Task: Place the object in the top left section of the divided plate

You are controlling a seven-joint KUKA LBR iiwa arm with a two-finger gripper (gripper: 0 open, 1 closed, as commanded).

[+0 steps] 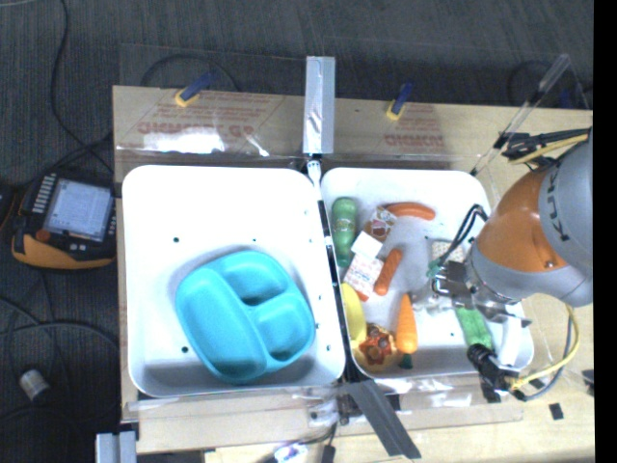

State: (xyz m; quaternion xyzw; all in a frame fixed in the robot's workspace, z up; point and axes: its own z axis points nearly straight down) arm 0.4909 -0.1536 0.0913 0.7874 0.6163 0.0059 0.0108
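You're looking at the pick-up step, and nothing is being carried across yet. The pincer (448, 283) is hanging low inside the right bin (439, 347), and I cannot tell whether it is apart or together, because the grey wrist and its cables are covering it from above.

The task's object is, by my reading, among the clutter in that same bin, and nothing is sitting on the divided plate (185, 302). Just beside the pincer, toward the plate side, 1 carrot (388, 270) is lying at a slant. A 2nd carrot (407, 326) is lying near it, a little closer to the bench's front edge. Beyond those you're seeing a white packet (363, 258), a banana (352, 312) and a green cucumber (343, 215). A red sausage (410, 210) is lying near the pincer on the far-wall side. A green piece (472, 324) is lying partly under the wrist.

The blue plate is lying well apart from the pincer, across the wall between the bins, in the left bin (159, 220).

Next you're needing a firm grip on 1 item, then a lift high enough to clear that wall. After that comes a long carry over to the plate's top left section.
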